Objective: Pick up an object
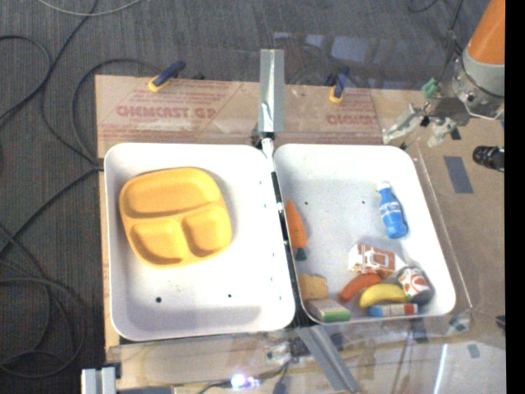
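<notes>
My gripper (420,130) hangs above the far right corner of the right bin (344,171), open, with nothing between its fingers. Inside that bin lie a blue bottle (392,212), a carrot (296,224) by the left wall, a white and orange carton (375,259), a can (415,284), a banana (383,295), an orange sausage-like piece (359,285), a tan bread-like piece (312,286) and a green and white block (327,310). All of them are well below and apart from the gripper.
The left bin (164,302) holds a yellow compartment tray (175,214). A metal divider post (270,97) rises between the bins at the back. Clamps (166,75) sit on the cardboard behind. Cables lie on the floor to the left.
</notes>
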